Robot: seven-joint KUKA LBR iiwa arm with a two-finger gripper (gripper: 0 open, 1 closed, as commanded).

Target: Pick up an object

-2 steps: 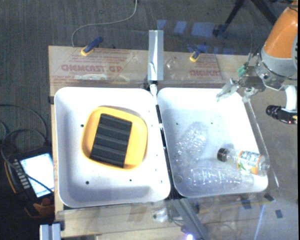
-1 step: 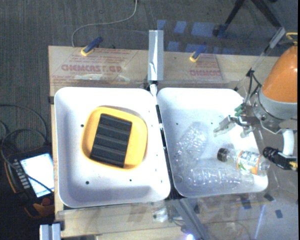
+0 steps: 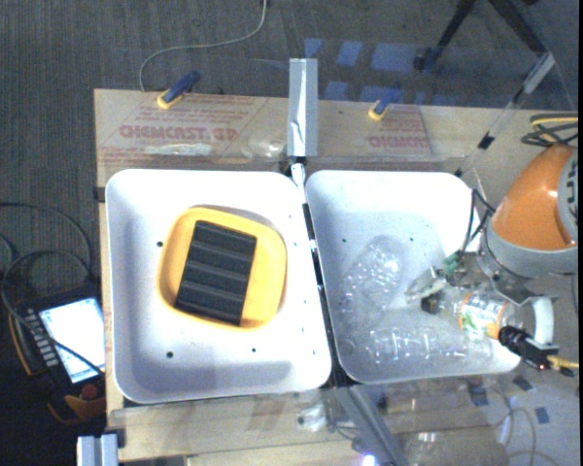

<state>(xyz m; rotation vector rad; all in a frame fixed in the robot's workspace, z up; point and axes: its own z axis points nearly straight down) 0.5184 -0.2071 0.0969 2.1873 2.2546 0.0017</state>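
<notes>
In the left bin [image 3: 136, 357] lies a yellow block with a black ribbed top [image 3: 219, 270]. Several clear plastic items rest in the right bin [image 3: 389, 192]: a crumpled one [image 3: 374, 270] near the middle and a long one [image 3: 418, 343] along the front. A small clear bottle with an orange and green label [image 3: 478, 314] lies at the right wall. My gripper [image 3: 435, 287] is low in the right bin, just left of that bottle and beside the crumpled plastic. The arm's orange band [image 3: 534, 212] rises above it.
A metal post [image 3: 301, 105] stands behind the divide between the bins. Two yellow and blue clamps [image 3: 178, 89] [image 3: 384, 105] hold the cardboard backing. Cables and a lit tablet [image 3: 68, 338] lie on the floor to the left.
</notes>
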